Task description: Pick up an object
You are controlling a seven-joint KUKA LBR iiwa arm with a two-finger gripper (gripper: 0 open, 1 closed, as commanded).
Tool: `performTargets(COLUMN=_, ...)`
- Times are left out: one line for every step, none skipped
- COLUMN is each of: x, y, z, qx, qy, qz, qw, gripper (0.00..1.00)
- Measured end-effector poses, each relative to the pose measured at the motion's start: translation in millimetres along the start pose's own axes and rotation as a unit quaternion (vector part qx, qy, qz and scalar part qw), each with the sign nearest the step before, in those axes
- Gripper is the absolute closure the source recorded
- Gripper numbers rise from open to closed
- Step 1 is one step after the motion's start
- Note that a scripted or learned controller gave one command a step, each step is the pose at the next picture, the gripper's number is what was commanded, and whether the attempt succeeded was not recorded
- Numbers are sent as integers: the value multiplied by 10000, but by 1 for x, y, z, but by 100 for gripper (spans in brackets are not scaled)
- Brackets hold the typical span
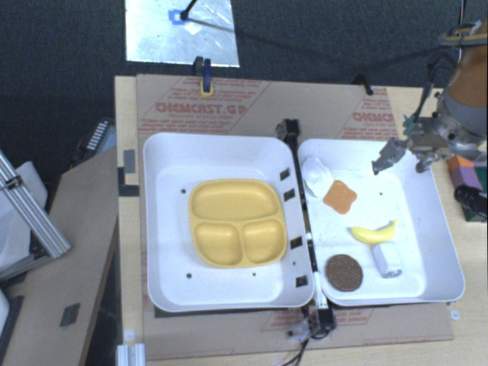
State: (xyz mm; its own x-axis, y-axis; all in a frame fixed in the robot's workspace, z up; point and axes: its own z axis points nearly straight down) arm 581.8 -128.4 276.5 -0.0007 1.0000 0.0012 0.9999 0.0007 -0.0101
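From my remote seat I see a bench topped with a brown cardboard sheet printed in red lettering, set against dark blue carpet. A shiny metal plate lies on the floor beyond the bench, and an aluminium frame rail sits at the left edge.

Two shallow white bins sit side by side, touching along black clips in the middle. The left bin holds a yellow three-compartment tray, which carries nothing. The right bin holds the pickable things: a white crumpled object near its upper left corner, an orange biscuit-like piece just beside it, a banana lower down, a small white and grey cylinder just below the banana, and a brown round cookie near the front wall.

The gripper hovers over the right bin's upper area, well apart from the objects, with its two fingers spread and nothing between them. The orange band shows above the wrist
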Motion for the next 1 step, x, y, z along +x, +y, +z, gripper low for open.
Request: performTargets(x=1, y=1, z=-7, qx=-56, qy=-7, qz=-12, qw=10000, gripper=0)
